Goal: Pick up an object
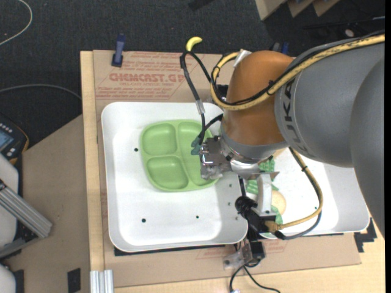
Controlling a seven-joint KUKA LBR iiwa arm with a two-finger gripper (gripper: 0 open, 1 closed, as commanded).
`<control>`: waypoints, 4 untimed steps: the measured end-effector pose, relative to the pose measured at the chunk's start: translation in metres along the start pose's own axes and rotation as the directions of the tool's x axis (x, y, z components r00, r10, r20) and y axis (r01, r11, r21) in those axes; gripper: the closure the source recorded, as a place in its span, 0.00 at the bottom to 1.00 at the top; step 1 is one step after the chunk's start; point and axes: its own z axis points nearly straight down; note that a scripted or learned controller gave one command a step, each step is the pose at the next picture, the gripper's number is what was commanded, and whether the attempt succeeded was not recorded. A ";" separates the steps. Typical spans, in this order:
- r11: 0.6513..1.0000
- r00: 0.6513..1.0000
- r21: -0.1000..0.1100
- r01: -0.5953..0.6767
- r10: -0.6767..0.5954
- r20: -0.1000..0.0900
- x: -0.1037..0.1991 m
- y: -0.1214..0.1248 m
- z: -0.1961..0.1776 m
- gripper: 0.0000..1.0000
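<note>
Noted arm (330, 96) overhead, gripper (211, 159) at right edge of tray (168, 154), mid-bin (113, 163) toward right wall; cannot tell whether open or closed. Likely to slip off the thin sloped rim, or merely shove tray along the floor.

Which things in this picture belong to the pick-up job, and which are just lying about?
Belonging to the job: the gripper, at the right edge of the green divided tray; the left bin that holds the tray.
Lying about: the blue clip on the cardboard sheet beyond the bins; pale and green items in the right bin, mostly hidden under the arm.
</note>
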 end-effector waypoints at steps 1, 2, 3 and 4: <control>1.000 1.000 -0.014 0.009 -0.009 -0.006 0.016 0.000 -0.035 1.00; 0.999 1.000 -0.030 0.017 -0.017 -0.016 0.076 -0.015 -0.192 1.00; 1.000 1.000 -0.014 0.010 -0.010 -0.005 0.072 -0.016 -0.193 1.00; 1.000 1.000 -0.009 0.002 -0.002 -0.004 0.025 -0.016 -0.187 1.00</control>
